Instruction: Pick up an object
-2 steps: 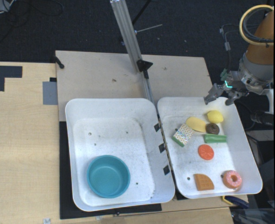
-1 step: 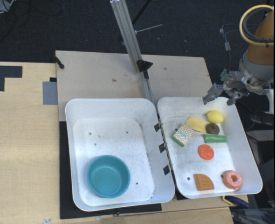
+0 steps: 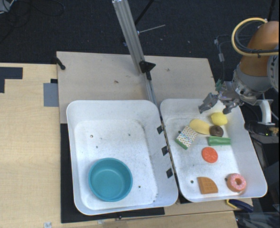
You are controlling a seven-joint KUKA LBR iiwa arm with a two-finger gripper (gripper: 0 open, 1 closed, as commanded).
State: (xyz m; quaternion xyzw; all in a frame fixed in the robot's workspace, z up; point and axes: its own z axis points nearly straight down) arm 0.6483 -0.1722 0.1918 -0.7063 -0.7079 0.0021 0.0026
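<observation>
My gripper (image 3: 219,104) hangs over the far edge of the right bin (image 3: 254,182), its grey fingers (image 3: 206,103) spread open with nothing between them. Just below it lies a small yellow round fruit (image 3: 219,118). Close by are a yellow banana-like piece (image 3: 199,125), a dark brown ring (image 3: 217,130), a green stick (image 3: 219,140) and a green-and-white checked block (image 3: 186,137). Nearer the front lie a red-orange disc (image 3: 210,155), an orange toast slice (image 3: 207,185) and a pink donut (image 3: 236,182).
The left bin (image 3: 83,113) holds a teal bowl (image 3: 110,178) at its front. A slanted metal pole (image 3: 130,32) rises behind the bins' shared wall. The arm's orange band (image 3: 263,37) stands at the far right.
</observation>
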